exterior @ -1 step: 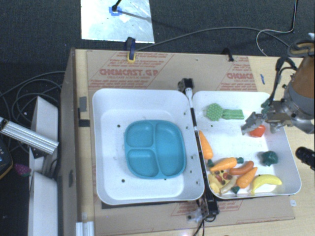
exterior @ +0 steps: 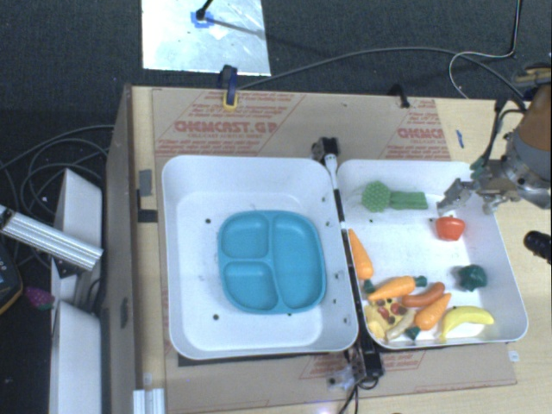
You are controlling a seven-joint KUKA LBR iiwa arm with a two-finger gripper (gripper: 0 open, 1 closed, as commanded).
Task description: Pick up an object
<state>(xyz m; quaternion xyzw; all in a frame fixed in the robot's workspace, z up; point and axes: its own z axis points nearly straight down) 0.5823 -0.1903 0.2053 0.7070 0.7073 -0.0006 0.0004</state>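
- Red and small, the toy tomato [exterior: 449,228] lies on the floor of the right bin [exterior: 509,274], apart from the other toys.
- Just above and beside the tomato hangs the gripper [exterior: 454,195], at the bin's far right rim; whether its fingers are apart or closed, I cannot tell, and nothing shows between them.
- Left of the tomato lies a green broccoli piece [exterior: 392,197].
- Below the tomato sit a dark green toy [exterior: 471,275], a banana [exterior: 467,319], a sausage [exterior: 423,296] and two carrots [exterior: 360,254].
- Farther left of the tomato, the left bin [exterior: 185,231] holds a blue divided plate [exterior: 271,260].
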